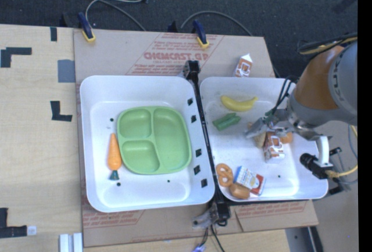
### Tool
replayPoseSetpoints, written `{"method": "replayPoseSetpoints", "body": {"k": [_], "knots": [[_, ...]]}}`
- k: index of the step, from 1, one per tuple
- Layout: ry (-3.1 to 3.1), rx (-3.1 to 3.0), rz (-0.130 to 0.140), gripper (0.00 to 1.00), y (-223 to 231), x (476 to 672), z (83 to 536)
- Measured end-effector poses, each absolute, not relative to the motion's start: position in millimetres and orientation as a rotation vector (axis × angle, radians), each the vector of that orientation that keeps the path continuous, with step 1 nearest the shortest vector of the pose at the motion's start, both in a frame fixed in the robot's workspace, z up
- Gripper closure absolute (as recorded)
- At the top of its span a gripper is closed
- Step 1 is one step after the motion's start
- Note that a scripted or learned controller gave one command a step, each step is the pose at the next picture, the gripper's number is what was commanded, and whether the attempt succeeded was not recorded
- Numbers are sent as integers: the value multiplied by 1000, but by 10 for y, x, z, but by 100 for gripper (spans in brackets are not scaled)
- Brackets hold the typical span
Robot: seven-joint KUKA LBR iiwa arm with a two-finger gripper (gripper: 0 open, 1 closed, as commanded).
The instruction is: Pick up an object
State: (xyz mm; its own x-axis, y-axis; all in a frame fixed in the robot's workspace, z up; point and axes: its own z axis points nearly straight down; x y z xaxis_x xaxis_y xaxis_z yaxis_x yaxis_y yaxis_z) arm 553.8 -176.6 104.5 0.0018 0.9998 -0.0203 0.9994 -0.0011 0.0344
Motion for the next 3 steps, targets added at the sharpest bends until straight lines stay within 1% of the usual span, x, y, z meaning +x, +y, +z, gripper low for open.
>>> {"method": "replayPoseSetpoints", "body": {"k": [2,3], "knots": [[2190,2192,19,0,-1733,5516,1034],[2180,2193,11,0,-1649,5557,1012]]}}
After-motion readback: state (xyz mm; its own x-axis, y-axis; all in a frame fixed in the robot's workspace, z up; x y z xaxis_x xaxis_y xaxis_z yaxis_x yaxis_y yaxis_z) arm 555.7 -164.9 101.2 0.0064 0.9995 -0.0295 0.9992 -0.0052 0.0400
